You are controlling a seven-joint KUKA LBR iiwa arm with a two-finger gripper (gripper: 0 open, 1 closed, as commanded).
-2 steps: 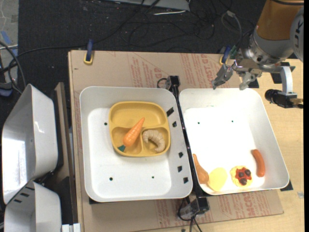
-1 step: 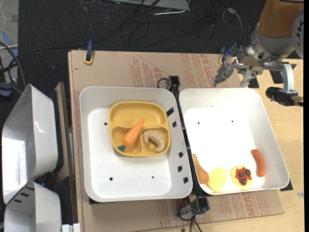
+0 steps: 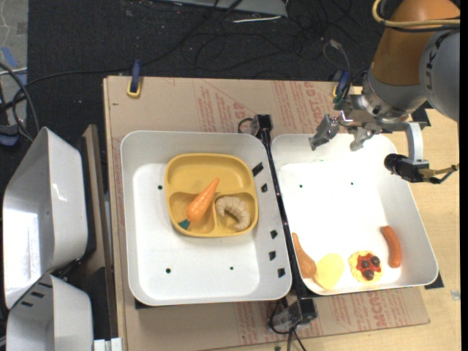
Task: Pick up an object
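The grey arm reaches in from the right, its orange band directly above the wrist. Below it, the gripper hangs with both fingers spread apart, holding nothing.

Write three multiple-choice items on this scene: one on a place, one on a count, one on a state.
1. Where does the carrot lie?
A. On the yellow plate in the left bin
B. In the right bin
C. On the bench

2. How many items lie along the right bin's near edge?
A. One
B. Four
C. Seven

3. How is the gripper?
A. Shut on the carrot
B. Open, holding nothing
C. Pressing the plate

Answers: 1 A, it rests across the plate's compartments. 2 B, four pieces sit in a row there. 3 B, its fingers are spread above the right bin's far edge.
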